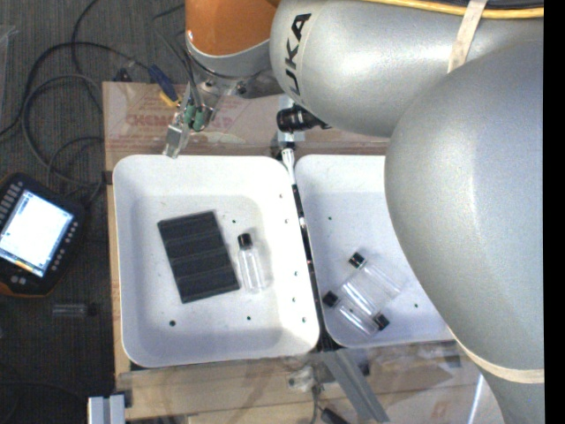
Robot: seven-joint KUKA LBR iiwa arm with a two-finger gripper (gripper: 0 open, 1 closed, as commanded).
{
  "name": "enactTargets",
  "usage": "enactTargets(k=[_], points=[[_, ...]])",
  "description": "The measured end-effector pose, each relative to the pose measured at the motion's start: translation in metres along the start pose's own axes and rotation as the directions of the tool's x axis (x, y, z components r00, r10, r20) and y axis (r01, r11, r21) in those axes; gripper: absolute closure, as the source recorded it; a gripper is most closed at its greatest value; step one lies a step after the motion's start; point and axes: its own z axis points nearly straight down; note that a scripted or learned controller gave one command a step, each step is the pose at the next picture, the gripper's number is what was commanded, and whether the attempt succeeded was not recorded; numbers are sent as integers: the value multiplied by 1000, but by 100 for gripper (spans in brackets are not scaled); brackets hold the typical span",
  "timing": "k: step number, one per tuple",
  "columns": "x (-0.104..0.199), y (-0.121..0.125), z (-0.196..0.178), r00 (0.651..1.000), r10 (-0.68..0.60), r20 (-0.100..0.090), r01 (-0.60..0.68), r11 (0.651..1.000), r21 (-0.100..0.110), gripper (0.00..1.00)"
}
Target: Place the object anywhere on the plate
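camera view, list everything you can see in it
white bins: 2, white, side by side on the bench
ridged plate: 1, dark, left bin
vial beside plate: 1, clear with black cap, left bin, right of the plate
vials in right bin: about 3, clear with black caps, clustered together
handheld screen: 1, black with lit display, floor at left
cables: several, black, floor at upper left
arm: 1, grey with orange band, above the right bin

Grey arm (424, 104) looming in from right, orange-banded wrist (225, 11) high, jaws apparently hidden
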Motion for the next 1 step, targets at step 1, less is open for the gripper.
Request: enactTargets(k=[1], points=[[0,0,0,1000,0,1,0,1000,0,0]])
